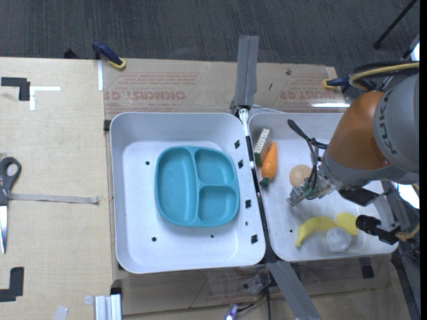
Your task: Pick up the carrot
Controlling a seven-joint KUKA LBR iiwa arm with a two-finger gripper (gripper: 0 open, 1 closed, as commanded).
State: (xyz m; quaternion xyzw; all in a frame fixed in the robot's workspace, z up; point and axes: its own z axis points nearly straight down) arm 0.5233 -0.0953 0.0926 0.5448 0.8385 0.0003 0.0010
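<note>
Two bins: the carrot [269, 160] lies against the right bin's [283, 242] left wall; my hand [301, 193] hovers right of it, grip unreadable, open floor between.

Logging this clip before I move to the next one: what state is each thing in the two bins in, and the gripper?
carrot: lying in the right bin by its left wall, not held.
banana: lying loose on the right bin's floor.
blue plate: flat in the left bin, right way up, its three compartments bare.
corn piece: lying just above the carrot.
gripper: low over the right bin, apart from the carrot.
</note>
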